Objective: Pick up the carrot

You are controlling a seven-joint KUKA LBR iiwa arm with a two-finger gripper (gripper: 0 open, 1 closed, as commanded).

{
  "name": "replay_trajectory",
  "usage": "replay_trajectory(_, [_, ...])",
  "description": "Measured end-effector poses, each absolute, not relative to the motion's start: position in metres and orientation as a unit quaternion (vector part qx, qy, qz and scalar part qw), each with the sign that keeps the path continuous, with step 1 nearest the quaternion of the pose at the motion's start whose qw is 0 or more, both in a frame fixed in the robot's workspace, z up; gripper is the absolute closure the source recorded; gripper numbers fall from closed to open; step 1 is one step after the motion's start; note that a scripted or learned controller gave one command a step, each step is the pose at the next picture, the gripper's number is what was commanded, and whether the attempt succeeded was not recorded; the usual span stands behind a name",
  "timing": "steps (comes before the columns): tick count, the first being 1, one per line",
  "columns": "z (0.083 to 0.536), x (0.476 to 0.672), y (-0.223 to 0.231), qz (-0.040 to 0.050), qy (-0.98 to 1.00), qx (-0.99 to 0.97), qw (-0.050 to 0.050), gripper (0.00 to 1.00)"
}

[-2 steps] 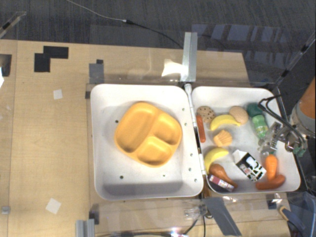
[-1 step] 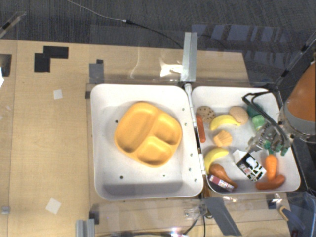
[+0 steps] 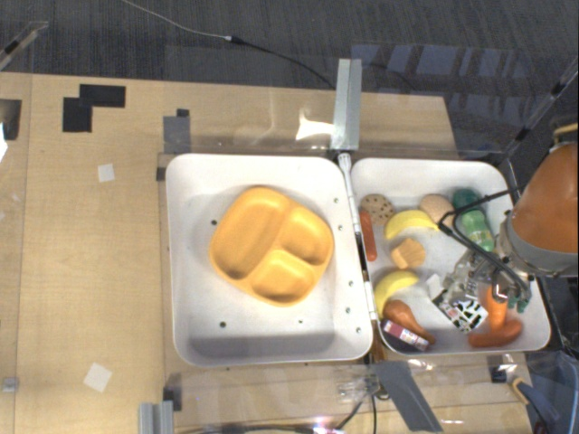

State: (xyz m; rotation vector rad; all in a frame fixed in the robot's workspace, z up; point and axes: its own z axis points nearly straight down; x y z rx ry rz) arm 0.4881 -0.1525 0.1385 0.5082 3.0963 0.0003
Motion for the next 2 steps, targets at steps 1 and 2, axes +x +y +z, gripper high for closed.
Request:
replay_trajectory(1, [0.158,0.491,-0.115,0.0008,0.972,0.237,0.005,1.0])
replay_trajectory(2, [0.15,0.489,-0.142,0.0005,0.952,0.308,0.004,1.0])
